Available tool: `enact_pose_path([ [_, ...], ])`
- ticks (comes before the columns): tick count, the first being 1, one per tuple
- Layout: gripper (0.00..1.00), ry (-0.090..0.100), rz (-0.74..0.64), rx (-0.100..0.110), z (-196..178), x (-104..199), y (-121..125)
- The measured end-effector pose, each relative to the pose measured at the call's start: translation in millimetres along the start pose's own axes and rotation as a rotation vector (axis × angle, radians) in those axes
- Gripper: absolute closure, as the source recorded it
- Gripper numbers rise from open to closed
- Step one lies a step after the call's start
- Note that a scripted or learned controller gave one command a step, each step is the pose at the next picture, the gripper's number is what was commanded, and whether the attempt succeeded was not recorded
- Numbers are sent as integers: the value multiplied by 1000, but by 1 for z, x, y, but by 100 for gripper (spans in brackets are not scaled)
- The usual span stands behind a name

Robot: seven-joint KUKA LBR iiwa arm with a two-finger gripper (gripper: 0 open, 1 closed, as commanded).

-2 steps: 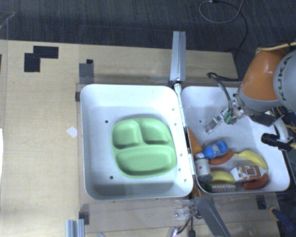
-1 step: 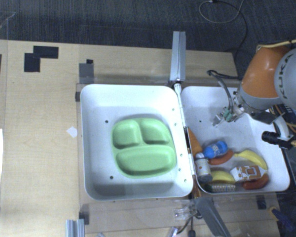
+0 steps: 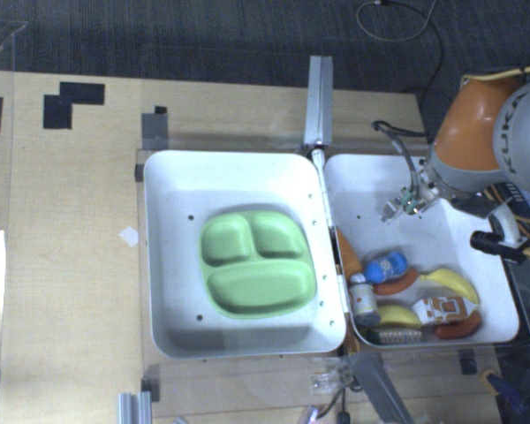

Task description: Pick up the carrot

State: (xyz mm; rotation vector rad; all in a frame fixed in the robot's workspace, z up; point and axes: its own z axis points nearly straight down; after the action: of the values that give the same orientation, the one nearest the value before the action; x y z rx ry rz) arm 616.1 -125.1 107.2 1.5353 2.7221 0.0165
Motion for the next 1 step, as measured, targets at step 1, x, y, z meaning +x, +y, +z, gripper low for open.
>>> enact_pose_path([
  [1, 100, 5, 207, 15, -47, 28, 1],
])
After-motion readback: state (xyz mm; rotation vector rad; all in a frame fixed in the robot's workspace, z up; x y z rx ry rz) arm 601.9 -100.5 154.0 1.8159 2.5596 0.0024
